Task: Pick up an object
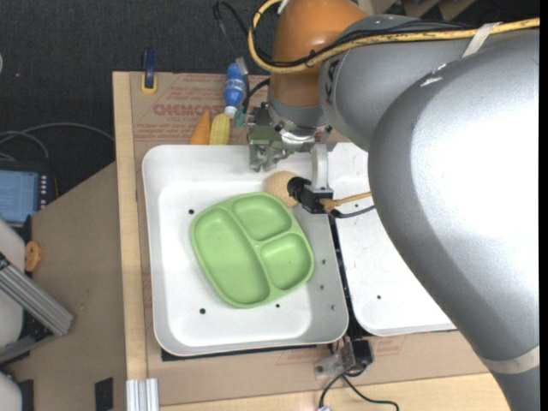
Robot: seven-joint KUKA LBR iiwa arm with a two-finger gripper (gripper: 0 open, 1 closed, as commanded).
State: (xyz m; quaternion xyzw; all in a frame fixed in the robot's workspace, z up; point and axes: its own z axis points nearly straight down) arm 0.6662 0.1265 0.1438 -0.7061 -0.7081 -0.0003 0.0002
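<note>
Pale brown surface (137, 229) ran under two white bins, and nearest the camera lay the front rim of the left bin (163, 255), with the right bin (394, 298) beside it, largely hidden under the arm.

A green divided plate (253, 248) sat flat in the middle of the left bin, three compartments up, well clear of the walls. It looked like light, stiff plastic with a smooth, probably slippery face. Lying flat, it offered little but its raised rim or a divider ridge, so I judged it an awkward take from above.

Just beyond the plate's far right corner lay a wooden spoon (278, 183), its pale round bowl in the left bin and its thin handle running right, across the rims toward the right bin. It should be light, rigid and not fragile, and wood grips better than plastic. The handle near the bowl seemed the best place to close on, across its narrow width.

Farther back, the pincer (264, 154) hung over the far edge of the left bin, pointing down. The spoon's bowl lay near it, a little toward the camera and to the view's right, not touching. The plate was farther off, toward the camera. Nothing was seen in the pincer, and I could not tell how wide it stood.

Behind the bin, a blue bottle (235, 84), an orange piece (200, 129) and a yellow piece (221, 129) rested on the surface.
</note>
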